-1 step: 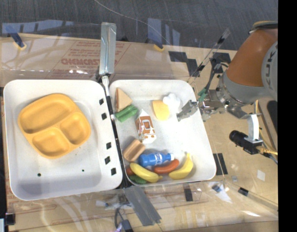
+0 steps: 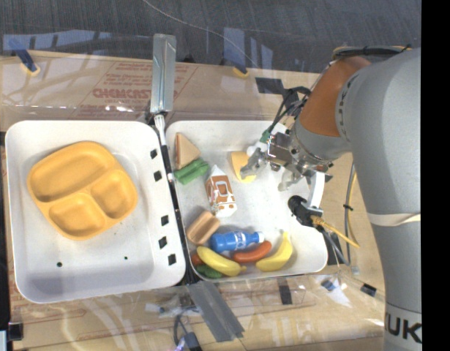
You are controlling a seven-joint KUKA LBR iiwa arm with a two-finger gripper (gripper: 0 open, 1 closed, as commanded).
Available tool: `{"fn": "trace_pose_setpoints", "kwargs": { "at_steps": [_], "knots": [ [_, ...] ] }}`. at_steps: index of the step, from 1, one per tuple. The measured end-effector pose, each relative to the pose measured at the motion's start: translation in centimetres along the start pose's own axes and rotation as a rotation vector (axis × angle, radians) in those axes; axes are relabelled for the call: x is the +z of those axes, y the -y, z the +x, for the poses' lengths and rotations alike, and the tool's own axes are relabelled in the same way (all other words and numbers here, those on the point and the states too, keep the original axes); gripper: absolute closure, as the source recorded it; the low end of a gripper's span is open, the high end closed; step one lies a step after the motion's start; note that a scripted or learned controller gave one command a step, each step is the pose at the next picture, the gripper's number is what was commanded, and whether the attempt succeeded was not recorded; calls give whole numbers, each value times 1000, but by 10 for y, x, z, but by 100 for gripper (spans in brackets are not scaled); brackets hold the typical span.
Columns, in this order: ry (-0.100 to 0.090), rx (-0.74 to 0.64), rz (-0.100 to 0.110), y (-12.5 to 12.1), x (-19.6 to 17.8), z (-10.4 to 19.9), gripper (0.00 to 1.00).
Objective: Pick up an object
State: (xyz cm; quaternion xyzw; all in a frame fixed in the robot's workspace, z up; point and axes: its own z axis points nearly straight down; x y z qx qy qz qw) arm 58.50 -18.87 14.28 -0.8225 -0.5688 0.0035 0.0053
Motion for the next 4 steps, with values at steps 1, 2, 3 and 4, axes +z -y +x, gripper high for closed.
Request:
{"fn": "trace_pose_setpoints", "kwargs": {
  "at_steps": [1,2,3,4],
  "knots": [
    [-1,74,-5,-12,45,94,0],
    [0,89,-9,18,52,88,0],
    [2,-139,-14,32,-19,4,0],
    [-2,326,-10,5,52,55,0]
  ]
}}
